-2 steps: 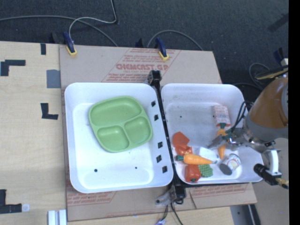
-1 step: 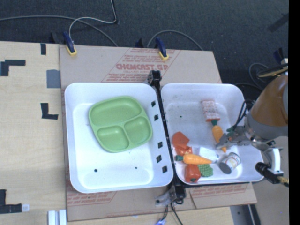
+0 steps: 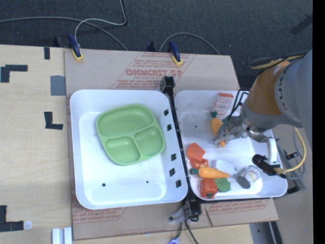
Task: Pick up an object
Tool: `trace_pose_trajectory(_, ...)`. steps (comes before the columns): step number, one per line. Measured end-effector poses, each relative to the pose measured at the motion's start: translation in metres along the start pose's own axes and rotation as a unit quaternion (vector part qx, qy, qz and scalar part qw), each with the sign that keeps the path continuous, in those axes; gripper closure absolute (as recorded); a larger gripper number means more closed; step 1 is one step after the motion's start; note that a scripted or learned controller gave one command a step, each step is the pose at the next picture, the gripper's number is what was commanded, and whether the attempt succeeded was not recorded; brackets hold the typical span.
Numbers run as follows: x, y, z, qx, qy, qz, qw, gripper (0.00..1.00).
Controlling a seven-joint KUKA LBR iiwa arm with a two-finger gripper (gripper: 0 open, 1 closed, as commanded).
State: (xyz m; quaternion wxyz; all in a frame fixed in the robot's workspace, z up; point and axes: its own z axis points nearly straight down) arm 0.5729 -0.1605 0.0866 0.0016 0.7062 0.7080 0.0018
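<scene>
My gripper [image 3: 222, 138] reaches into the right bin [image 3: 264, 189] from the right and hangs low over the middle of its floor. A small orange piece [image 3: 217, 124] lies right beside the gripper's tip on its upper left; I cannot tell whether they touch. Below and to the left lie an orange block [image 3: 195, 151], a toy carrot [image 3: 213, 173], a red piece [image 3: 207, 187] and a green piece [image 3: 224, 185]. A white and red packet [image 3: 222, 103] lies near the bin's far wall. A small silver can [image 3: 249, 176] rests at the near right.
The left bin [image 3: 81, 136] holds a green divided plate [image 3: 131, 133]. A black divider with clips [image 3: 174, 136] runs between the bins. A white flat piece [image 3: 224, 164] lies above the carrot. The arm's grey body and orange band [image 3: 264, 93] cover the right bin's right side.
</scene>
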Motion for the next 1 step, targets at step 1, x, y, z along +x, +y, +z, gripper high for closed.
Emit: trace_pose_trajectory(1,0.0544,0.0413,-0.0501,0.017,0.001,0.002,0.9999,1.00)
